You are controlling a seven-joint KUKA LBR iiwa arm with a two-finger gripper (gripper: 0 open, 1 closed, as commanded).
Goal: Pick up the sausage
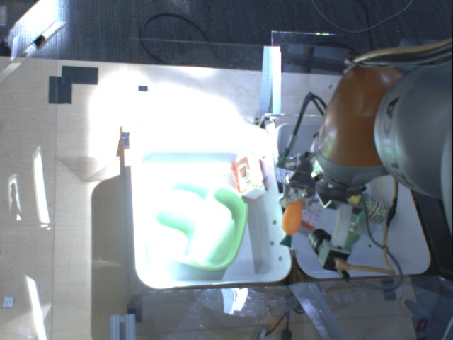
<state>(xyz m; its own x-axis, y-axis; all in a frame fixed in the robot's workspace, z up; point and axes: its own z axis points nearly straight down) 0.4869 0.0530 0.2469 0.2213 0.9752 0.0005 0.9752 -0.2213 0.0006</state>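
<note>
My gripper (306, 190) hangs over the right white bin (410, 257), its state hidden from me. I cannot pick out the sausage. A green plastic bowl (219, 236) fills the left white bin (272, 261).

The arm (417, 119) has a smooth grey housing with a rounded orange band (354, 112) above the wrist. Black cables (306, 115) run beside the dark wrist assembly (322, 183).
</note>
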